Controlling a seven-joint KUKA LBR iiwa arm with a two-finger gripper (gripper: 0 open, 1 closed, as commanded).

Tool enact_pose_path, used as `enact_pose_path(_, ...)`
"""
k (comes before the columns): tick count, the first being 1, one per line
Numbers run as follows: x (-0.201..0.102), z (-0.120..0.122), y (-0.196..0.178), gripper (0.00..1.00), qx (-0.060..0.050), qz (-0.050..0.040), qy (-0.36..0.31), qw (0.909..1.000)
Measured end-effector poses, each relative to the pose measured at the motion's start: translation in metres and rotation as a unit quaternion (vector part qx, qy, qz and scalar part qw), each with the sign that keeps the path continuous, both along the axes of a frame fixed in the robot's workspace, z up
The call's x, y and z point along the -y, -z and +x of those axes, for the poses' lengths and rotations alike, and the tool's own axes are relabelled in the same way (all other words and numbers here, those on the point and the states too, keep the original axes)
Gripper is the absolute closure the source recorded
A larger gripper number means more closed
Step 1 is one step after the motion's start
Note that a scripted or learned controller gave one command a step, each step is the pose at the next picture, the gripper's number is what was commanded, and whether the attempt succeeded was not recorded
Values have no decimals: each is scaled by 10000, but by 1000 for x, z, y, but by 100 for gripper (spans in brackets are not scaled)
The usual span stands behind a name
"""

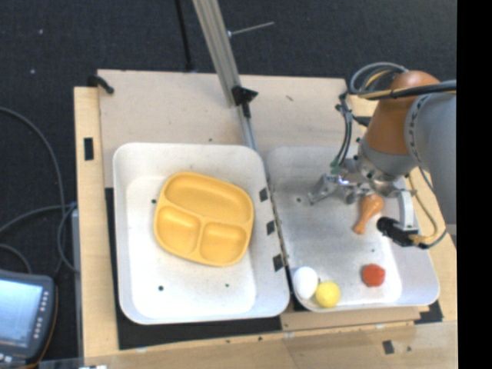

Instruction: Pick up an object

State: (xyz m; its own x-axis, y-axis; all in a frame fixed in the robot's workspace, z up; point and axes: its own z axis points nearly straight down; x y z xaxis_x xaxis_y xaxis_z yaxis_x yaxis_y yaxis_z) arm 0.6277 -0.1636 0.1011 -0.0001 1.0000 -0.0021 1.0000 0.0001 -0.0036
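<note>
In the right white bin [415, 283] we see a small orange tapered plastic piece, carrot-like [367, 212], lying just beside the grey two-finger gripper [350, 184], toward the bin's right side. We cannot tell how the gripper is set. Its long axis runs near-to-far at a slight slant, narrow end nearer. We judge it light, stiff and somewhat slick; we would grasp across its thicker far half.
</note>
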Motion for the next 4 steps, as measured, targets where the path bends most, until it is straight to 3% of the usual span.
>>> enact_pose_path(1, 1, 2, -15, 100, 41, -3, 8, 10000)
enact_pose_path(3, 7, 9, -142, 100, 60, -5, -15, 10000)
enact_pose_path(4, 8, 10, -164, 100, 41, 4, -30, 10000)
